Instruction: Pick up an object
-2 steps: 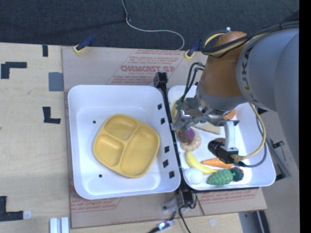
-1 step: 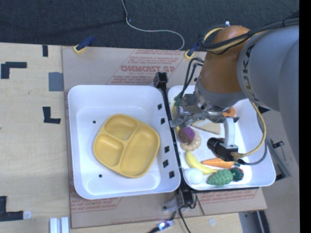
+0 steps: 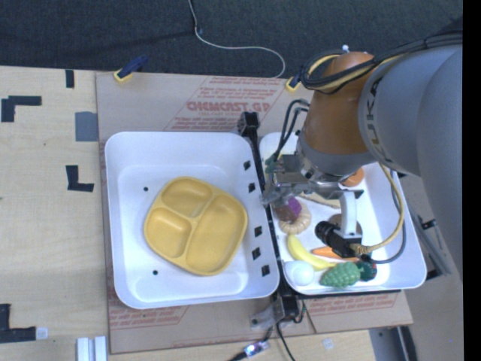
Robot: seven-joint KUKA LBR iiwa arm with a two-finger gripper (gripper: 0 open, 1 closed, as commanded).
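Hovering low in the right bin (image 3: 409, 273), the tool (image 3: 288, 196) sits just above a round pastry (image 3: 293, 215); how wide it stands I cannot tell. A straight, centred descent would probably suit best. Below it lie a banana (image 3: 298, 248), egg (image 3: 301, 274), carrot (image 3: 325, 262) and green grapes (image 3: 340, 276). Farther left, the other bin (image 3: 120, 156) holds a yellow divided plate (image 3: 196, 225).

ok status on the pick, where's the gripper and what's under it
Gripper low over right bin, left edge. Donut-like toy just below it, nothing seen held. Banana, egg, green grapes crowd close by.
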